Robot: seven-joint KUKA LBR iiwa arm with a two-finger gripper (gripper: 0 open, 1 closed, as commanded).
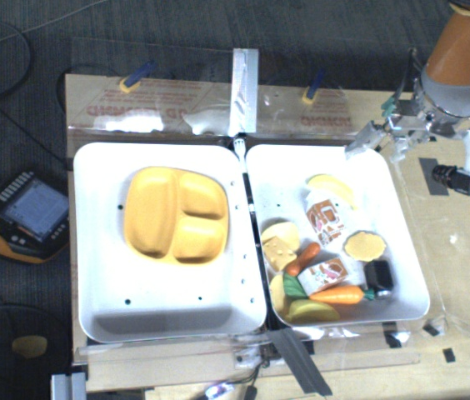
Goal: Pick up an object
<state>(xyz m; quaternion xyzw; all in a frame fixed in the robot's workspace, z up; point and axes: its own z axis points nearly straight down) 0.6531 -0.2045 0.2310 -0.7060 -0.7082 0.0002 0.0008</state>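
A robotics lab is suggested. Two white bins [85,223] are set side by side on a bare wooden worktop [452,248], fenced at the back by clear plastic sheeting held with clips [137,76]. A handheld control pendant [20,217] is laid on grey carpet [18,73], where loose cables [2,36] are trailed. Toy food [335,294] is heaped in one bin, and a grey and orange robot arm [456,52] is seen at the right.

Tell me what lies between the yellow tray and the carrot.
In the camera view, the bins' meeting rims and a pile of toy food lie between the yellow tray and carrot.
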